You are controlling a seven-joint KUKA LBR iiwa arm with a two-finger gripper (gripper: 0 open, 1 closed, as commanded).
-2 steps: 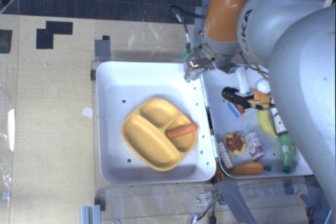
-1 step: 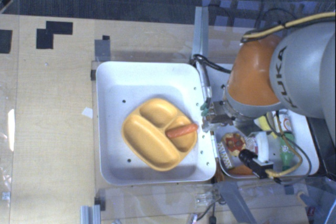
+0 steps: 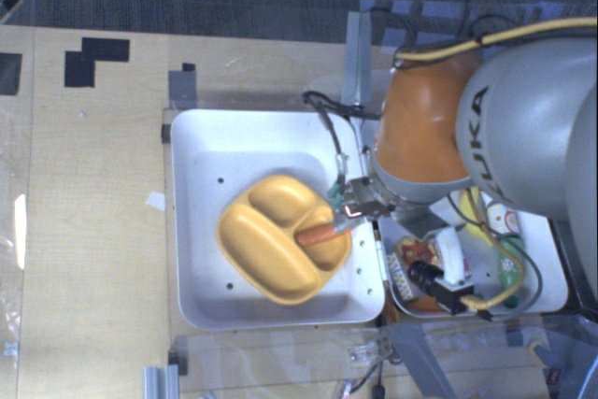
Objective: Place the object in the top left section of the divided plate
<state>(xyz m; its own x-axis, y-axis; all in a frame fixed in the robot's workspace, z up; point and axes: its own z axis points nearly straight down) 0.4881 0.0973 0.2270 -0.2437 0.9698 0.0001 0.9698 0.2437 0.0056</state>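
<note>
Gripper [image 3: 344, 206] sits low at the yellow divided plate's [image 3: 271, 243] right rim, whether it grips is impossible to tell. An orange carrot-like object [image 3: 318, 235] lies in the plate's right section, just below it, inside the left white bin [image 3: 196, 294].

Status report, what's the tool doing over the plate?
Tool at divided plate's right rim. Orange object in right section, beside tool. Grip unclear.

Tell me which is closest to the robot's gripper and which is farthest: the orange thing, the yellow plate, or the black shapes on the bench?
From the gripper:
1. Orange thing, just below-left, in the plate's right section.
2. Yellow plate, left, in the left bin.
3. Black shapes, far upper left on the bench.
</note>
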